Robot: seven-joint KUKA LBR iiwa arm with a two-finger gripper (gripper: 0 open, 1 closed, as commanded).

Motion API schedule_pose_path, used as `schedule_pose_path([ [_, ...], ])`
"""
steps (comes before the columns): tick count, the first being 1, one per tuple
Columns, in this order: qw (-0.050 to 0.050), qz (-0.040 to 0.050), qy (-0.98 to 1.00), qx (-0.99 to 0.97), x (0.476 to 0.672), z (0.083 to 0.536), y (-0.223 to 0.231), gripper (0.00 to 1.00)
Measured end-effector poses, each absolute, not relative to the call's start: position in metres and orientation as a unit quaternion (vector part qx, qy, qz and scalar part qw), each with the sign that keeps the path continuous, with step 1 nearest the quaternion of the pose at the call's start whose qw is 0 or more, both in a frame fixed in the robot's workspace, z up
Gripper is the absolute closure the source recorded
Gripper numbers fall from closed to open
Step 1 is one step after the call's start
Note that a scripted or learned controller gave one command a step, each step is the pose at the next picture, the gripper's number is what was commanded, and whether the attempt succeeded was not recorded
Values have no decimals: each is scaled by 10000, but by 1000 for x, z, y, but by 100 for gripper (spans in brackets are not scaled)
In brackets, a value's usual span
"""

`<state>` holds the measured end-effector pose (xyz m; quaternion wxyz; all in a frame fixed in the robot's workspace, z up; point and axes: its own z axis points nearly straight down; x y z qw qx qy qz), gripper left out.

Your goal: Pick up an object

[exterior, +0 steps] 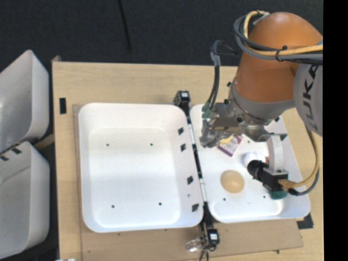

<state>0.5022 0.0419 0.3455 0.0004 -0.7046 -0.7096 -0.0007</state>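
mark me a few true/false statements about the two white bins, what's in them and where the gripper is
1. The gripper is over the right-hand white bin, close to the wall it shares with the left-hand white bin. True.
2. The pink and purple packet lies in the left-hand bin. False: it lies in the right-hand bin, right beside the gripper.
3. The tan round ball lies in the right-hand bin. True.
4. The ball and the packet touch each other. False: they lie apart, with bare bin floor between them.
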Motion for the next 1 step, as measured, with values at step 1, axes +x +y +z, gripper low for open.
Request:
schedule_pose_path([
  [1,-30,-68,-7110,-7031,496,459,114,100],
])
